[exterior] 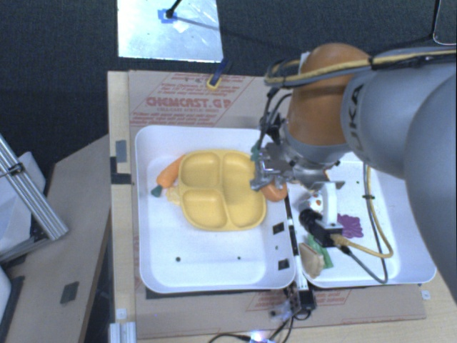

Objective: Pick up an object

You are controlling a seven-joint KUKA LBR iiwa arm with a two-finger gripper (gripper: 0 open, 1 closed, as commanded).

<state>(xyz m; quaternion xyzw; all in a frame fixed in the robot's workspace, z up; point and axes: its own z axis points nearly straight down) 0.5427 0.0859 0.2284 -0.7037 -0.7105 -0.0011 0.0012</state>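
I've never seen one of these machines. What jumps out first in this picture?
The big grey arm with its orange band reaches in from the right and hangs over the seam between two white bins. In the left bin lies a yellow divided plate with a toy carrot at its left edge. A purple toy lies in the right bin.

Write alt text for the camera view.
A grey arm with an orange band reaches from the right to the seam between two white bins. The left bin holds a yellow divided plate and a toy carrot; the right holds purple grapes.
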